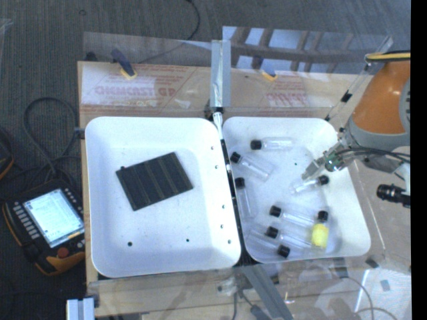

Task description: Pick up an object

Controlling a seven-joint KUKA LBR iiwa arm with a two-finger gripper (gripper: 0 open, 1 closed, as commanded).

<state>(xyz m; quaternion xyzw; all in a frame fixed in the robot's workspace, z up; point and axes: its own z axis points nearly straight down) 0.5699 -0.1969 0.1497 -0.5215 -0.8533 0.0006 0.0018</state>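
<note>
My end effector [319, 167] hangs low over the right white shallow plastic bin [347, 245], in the part of it that is toward the far right corner of the bench [160, 89]. Whether it is released or clenched I cannot tell, and I see nothing that is clearly held in it.

The step in hand, as I judge it, is to come down on one object and close on it. The nearest one is a clear plastic tube with a black cap [310, 184]. It lies on the bin floor just beside my end effector, a little toward the near edge of the bench, perhaps touching it. To do this well I should turn so that I close across the thin body of the tube, not along it, and press down gently, because a round smooth tube probably rolls or slips away.

The other clear tubes with black caps lie more toward the near edge, and a small yellow round object [320, 235] rests near the near right corner of this bin. The left white bin [107, 259] holds a dark ribbed rectangular plate [155, 181], well apart from me.
</note>
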